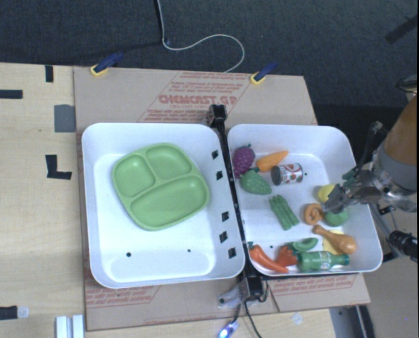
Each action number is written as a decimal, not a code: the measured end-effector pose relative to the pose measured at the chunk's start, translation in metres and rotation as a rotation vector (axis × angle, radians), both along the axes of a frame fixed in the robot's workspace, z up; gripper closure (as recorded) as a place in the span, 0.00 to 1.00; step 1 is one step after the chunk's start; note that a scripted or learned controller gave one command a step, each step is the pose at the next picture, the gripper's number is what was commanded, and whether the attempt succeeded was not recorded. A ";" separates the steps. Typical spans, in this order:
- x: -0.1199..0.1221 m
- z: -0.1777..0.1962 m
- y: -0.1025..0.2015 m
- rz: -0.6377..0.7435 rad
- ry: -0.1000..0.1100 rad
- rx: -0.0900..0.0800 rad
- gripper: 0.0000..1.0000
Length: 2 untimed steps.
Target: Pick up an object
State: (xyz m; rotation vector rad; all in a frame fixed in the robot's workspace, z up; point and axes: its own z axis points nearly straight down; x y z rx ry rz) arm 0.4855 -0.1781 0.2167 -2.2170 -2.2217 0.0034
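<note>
Green bottle [323,261] lies nearest; gripper [334,204], finger state unclear, crowds yellow toy [327,192]; neighbours could deflect any grab.

The 2 white bins [100,189] look made of smooth, shiny plastic. The green plate [161,185] looks like smooth plastic with a soft shine. The toy foods [283,212] look like shiny plastic. The brown sheet [195,94] looks like matt cardboard. The bench top [26,210] looks like pale, dull wood.

Two white bins [96,189], one green divided plate [161,185], about a dozen toy foods [283,211]
</note>
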 end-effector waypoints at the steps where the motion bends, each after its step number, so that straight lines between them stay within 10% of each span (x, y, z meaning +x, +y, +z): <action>1: 0.043 0.046 0.056 0.005 -0.007 -0.001 1.00; 2: 0.034 0.037 0.109 0.002 0.000 0.000 1.00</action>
